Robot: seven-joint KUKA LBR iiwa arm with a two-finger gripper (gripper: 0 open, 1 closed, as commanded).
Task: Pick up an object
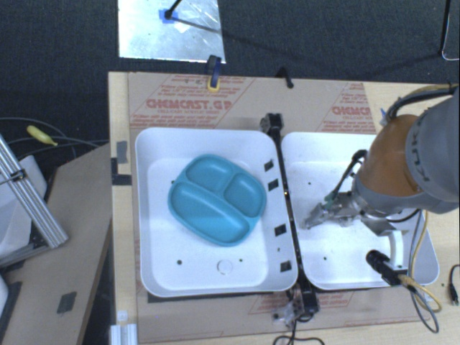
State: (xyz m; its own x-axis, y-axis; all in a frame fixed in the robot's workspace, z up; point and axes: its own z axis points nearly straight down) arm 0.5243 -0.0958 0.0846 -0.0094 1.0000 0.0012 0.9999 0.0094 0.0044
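A blue divided plate (215, 198) lies flat in the left bin (154, 264), tilted a little toward the bin's middle. My gripper (309, 221) hangs low over the right bin (323, 157), near that bin's left wall, pointing left. It is apart from the plate, with the divider between the bins in between. I see nothing between its tips. The grey arm with its orange band (392, 165) covers the right half of that bin.
A black divider strip (284, 200) runs between the two bins. Cardboard (194, 103) lines the bench under them. A silver sheet (169, 16) lies on the dark floor beyond the bench. A side table (57, 257) stands at the left.
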